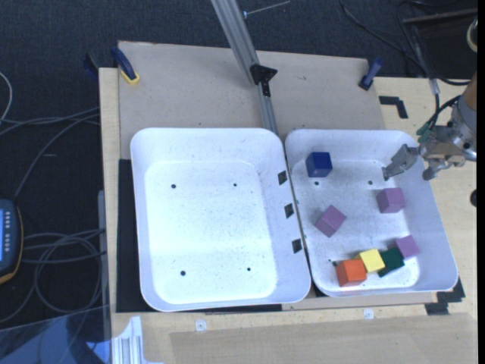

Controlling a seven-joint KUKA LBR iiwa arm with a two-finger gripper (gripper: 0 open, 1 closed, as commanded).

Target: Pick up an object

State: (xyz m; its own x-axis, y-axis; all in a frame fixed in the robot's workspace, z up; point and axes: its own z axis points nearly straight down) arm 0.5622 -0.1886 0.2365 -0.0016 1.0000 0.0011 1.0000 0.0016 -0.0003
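Arm [471, 105] is cut off at the frame's right edge; just the wrist end and gripper [413, 165] are visible, above the upper right part of the right bin [443, 237]. Two grey fingers are spread apart, nothing between them. One fingertip [394, 167] hangs over the bin floor, the other sits near the right rim. Contact with the bin can't be judged from this angle.

Count in the right bin: seven blocks.
- One blue block [319, 164], upper left area, alone.
- Three purple blocks: one [390, 200] just below the gripper, one [330, 221] mid-bin to the left, one smaller-looking [407, 246] near the lower right.
- One orange block [351, 271], one yellow block [371, 260], one green block [392, 261], packed in a row at the lower edge, touching or almost touching. Green is partly hidden behind yellow and dark enough that its shape is hard to read.

Left bin [151, 150]: only small dark dots on its floor.

A grey metal bar [241, 40] runs down from the top edge to the gap between the bins; its upper end is cut off. Blue clamps [125, 65] grip the board's [197, 89] back corners; the right one [370, 73] is small and blurry.
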